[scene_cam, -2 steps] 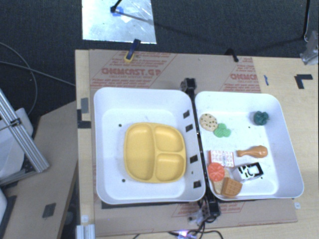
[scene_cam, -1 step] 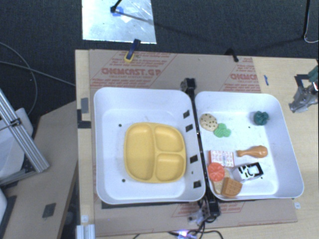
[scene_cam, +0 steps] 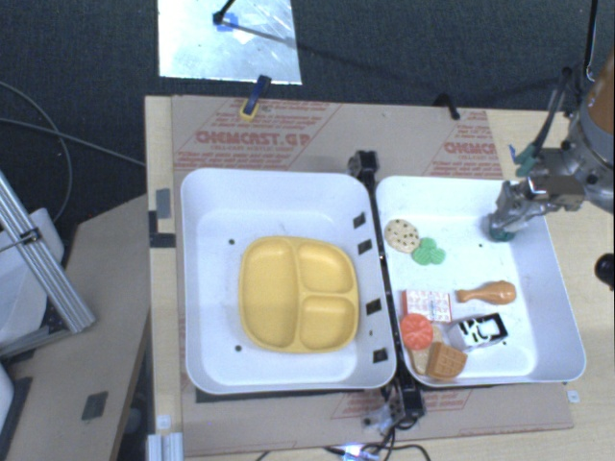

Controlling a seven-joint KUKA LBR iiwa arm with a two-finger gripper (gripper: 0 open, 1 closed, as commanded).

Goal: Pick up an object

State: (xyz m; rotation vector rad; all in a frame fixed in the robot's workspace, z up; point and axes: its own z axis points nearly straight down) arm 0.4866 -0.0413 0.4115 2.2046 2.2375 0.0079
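The gripper (scene_cam: 502,225) is being held low near the right bin's (scene_cam: 557,257) far right edge; its state cannot be told. The toy foods, among them a drumstick (scene_cam: 486,294), are being left clustered toward the near left corner, presumably as pick candidates.

Two white bins stood side by side: the left bin (scene_cam: 207,286) and the right bin (scene_cam: 553,296). The left held one yellow divided plate (scene_cam: 298,293). The right held seven toy foods: one cookie (scene_cam: 401,234), one green piece (scene_cam: 428,253), one drumstick (scene_cam: 486,294), one pink-checked packet (scene_cam: 427,304), one tomato (scene_cam: 416,330), one waffle (scene_cam: 445,360), one black-and-white piece (scene_cam: 481,330).
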